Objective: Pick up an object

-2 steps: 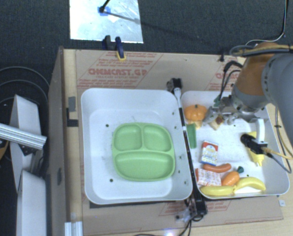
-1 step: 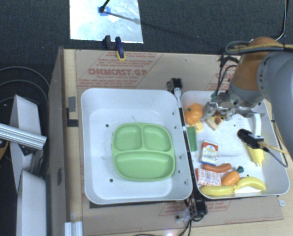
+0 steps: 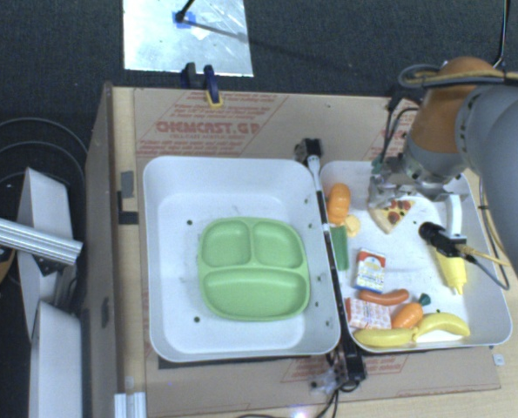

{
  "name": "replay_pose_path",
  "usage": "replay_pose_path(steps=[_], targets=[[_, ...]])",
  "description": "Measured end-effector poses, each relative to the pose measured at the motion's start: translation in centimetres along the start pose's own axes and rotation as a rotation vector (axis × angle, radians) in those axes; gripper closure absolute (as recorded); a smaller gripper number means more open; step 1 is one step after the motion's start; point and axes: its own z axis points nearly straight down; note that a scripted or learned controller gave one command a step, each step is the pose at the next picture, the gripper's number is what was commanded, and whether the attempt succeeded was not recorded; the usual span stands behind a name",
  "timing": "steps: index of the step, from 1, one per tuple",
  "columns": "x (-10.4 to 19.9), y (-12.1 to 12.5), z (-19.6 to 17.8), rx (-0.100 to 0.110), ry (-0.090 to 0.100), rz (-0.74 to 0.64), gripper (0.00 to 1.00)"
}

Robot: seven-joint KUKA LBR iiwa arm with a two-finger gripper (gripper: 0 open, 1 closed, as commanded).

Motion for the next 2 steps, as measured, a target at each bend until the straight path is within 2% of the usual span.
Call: replay_pose_path(steps=[1, 2], targets=[[-7.7, -4.0, -4.6, 0.001, -0.003, 0.01, 1.0], [-5.3, -6.5, -7.7, 0.003, 0.003, 0.003, 1.0]])
